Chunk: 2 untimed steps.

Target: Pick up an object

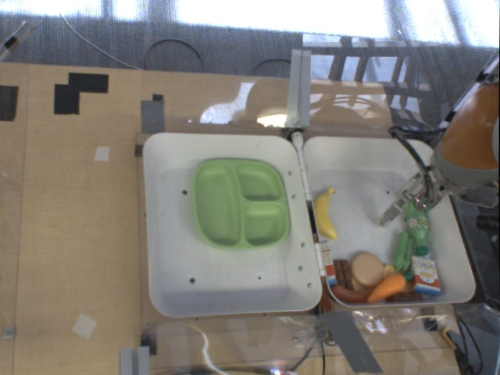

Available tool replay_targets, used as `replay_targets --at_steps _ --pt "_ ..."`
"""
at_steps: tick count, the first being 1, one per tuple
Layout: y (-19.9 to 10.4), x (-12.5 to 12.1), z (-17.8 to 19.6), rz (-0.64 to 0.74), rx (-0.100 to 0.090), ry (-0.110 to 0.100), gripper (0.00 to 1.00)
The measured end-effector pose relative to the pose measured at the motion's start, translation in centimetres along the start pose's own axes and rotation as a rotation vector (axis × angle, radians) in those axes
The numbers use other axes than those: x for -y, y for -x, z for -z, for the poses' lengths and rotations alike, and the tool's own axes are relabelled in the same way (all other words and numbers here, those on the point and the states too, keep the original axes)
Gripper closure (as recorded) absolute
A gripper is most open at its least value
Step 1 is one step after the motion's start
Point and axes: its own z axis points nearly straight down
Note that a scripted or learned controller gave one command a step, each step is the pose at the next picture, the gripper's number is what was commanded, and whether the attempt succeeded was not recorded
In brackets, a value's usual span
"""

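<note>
The grey arm's two-finger gripper (408, 207) hangs over the right white bin (355, 174), jaws spread wide, holding nothing, just above a green plastic bottle (416, 235). A yellow toy banana (325, 214) lies by the bin's left wall. A green divided plate (239, 203) sits in the left bin (168, 233).

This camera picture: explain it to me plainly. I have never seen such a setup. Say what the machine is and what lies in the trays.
One camera looks down at a slant on a bench with two white bins. The left bin holds a green divided plate. The right bin holds toy food: a banana, a carrot, a round bun-like piece, green pieces and a small carton. The grey and orange shape at right is a robot arm; its gripper hangs low over the green pieces. Whether it grips anything cannot be told.
</note>
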Motion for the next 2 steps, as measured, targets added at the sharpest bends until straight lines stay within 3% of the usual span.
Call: replay_targets --at_steps 1,2 --pt "0.3 -0.3 1.5 0.004 0.012 0.007 1.00" --pt "-6.8 -5.5 12.7 -0.194 0.000 0.004 1.00"
